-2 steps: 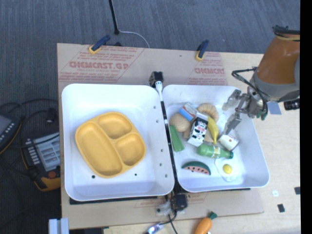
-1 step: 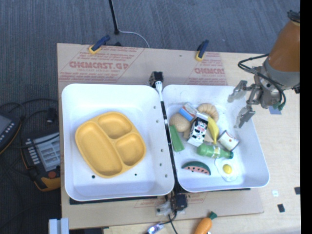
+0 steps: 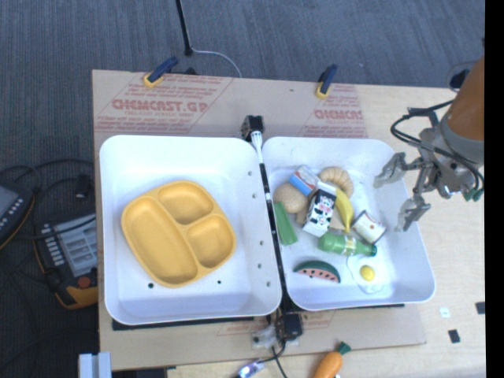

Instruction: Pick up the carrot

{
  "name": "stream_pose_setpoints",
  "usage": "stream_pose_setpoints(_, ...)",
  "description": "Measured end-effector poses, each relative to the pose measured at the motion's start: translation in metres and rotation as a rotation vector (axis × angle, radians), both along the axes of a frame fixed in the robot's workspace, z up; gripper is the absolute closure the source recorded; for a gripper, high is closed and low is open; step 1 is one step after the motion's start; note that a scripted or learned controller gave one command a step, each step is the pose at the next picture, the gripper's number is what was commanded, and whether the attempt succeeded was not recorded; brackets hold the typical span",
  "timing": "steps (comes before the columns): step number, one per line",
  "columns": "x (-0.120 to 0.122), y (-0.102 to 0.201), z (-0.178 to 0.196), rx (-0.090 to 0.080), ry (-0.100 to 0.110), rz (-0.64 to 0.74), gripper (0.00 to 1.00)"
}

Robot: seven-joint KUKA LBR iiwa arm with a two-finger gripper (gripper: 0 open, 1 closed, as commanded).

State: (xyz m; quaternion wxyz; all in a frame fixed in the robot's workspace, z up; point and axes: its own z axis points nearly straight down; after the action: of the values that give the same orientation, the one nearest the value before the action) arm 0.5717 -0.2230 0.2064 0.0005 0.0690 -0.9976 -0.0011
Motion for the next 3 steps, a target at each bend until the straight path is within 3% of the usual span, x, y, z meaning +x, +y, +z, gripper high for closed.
stream_pose_setpoints(1,-0.026,0.000,0.176,-0.001,-0.004,0.213,0.00)
stream_pose_setpoints(2,-0.065,-0.001,0.298,-0.001,-0.005,0.378,0.00)
stream_pose_setpoints(3,-0.063,-0.001,0.241,0.002,-0.003,0.797,0.00)
